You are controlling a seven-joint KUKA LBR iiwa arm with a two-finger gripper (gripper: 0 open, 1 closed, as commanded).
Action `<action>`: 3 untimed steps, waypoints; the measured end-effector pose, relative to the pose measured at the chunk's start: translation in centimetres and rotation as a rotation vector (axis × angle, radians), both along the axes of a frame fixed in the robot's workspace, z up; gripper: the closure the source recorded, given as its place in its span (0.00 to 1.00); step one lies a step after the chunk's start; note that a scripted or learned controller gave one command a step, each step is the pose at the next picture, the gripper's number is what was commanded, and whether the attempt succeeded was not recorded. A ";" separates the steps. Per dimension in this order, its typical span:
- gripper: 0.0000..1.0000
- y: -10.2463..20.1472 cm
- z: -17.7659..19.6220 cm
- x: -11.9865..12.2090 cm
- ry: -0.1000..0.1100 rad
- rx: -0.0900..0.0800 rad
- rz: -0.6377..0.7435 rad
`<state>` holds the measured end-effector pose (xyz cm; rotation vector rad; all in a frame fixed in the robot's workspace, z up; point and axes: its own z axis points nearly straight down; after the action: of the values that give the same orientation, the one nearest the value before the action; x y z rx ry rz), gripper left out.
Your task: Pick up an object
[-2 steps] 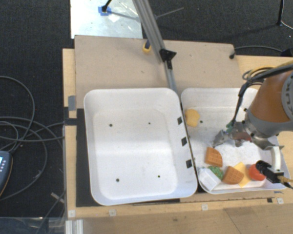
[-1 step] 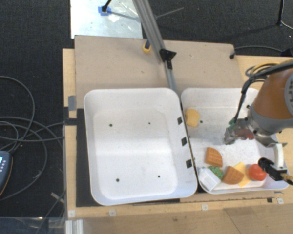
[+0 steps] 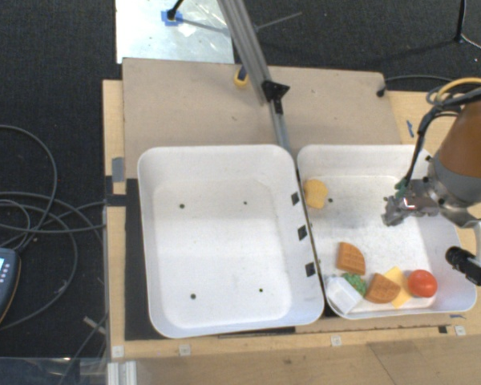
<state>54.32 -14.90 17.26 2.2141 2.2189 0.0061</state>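
The tool [image 3: 397, 209] hangs over bare floor of the right bin [image 3: 361, 167]; its grip I cannot tell. The objects [image 3: 382, 283] crowd the near edge, so a descent here likely grabs nothing.

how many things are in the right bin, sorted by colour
Yellow: 2, a round piece by the divider and a wedge near the front.
Orange-brown: 2, one piece and another.
Red: 1, a ball.
Green: 1, a small piece.
White: 1, a small packet.
Total: 7
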 end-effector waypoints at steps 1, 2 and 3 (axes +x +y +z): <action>1.00 -0.4 6.4 0.3 -0.002 -0.001 0.003; 1.00 -0.5 11.9 0.4 -0.001 0.000 0.004; 1.00 5.4 11.8 2.2 0.003 0.003 0.009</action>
<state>56.54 -9.54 29.05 2.2078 2.2319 0.0063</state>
